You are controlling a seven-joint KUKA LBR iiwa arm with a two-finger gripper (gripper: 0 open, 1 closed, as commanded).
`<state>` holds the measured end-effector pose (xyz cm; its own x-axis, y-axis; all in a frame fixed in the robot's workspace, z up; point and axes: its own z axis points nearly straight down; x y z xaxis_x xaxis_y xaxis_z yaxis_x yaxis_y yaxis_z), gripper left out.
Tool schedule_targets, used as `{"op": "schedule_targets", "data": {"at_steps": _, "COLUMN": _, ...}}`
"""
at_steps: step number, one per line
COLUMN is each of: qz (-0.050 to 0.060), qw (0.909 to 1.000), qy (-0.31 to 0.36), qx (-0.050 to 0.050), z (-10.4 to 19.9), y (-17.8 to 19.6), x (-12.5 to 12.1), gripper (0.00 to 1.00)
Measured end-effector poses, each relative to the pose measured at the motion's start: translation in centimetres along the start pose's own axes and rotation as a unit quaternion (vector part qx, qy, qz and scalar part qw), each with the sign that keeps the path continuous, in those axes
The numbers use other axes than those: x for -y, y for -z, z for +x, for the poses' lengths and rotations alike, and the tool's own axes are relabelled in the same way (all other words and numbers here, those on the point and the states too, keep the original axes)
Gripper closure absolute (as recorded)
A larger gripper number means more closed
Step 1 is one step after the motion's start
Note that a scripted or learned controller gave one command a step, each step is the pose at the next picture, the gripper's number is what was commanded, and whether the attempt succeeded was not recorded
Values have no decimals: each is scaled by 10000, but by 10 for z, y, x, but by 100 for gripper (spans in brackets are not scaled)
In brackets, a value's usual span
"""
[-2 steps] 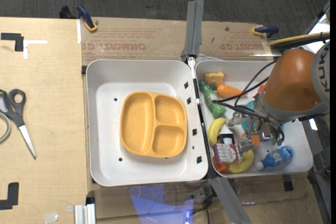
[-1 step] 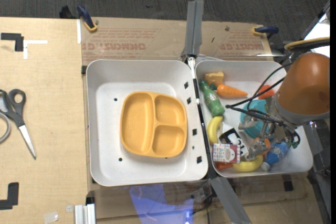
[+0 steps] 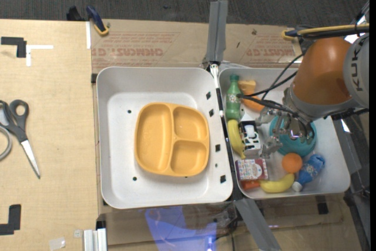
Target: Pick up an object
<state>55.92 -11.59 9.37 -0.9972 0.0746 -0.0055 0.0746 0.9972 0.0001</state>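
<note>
My gripper (image 3: pixel 286 133) hangs over the right bin (image 3: pixel 335 185), just above the left part of a teal bowl (image 3: pixel 306 141). Around it lie an orange ball (image 3: pixel 291 162), a blue bottle (image 3: pixel 309 170), a banana (image 3: pixel 277 185) at the front, and a red and white pouch (image 3: pixel 251 170). To its left are a black and white box (image 3: pixel 250 137), a second banana (image 3: pixel 235 136) and a green bottle (image 3: pixel 234 98). An orange piece (image 3: pixel 254 104) and a yellow piece (image 3: pixel 248 86) lie at the back. Nothing shows in the gripper's grasp.
The left bin (image 3: pixel 111 144) holds a yellow divided plate (image 3: pixel 173 139). Scissors (image 3: pixel 22 133) lie on the wooden bench at far left. The arm's orange band (image 3: pixel 322 76) and its cables overhang the back right of the right bin.
</note>
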Motion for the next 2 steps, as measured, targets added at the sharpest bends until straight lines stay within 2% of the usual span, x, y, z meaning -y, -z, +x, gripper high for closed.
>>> {"op": "schedule_targets", "data": {"at_steps": 1, "qz": 3, "qw": 10000, "qy": -56, "qx": 16, "z": -91, "y": 28, "x": 22, "gripper": 0}}
{"op": "schedule_targets", "data": {"at_steps": 2, "qz": 0, "qw": 9996, "qy": -275, "qx": -16, "z": -13, "y": -2, "x": 45, "gripper": 0}}
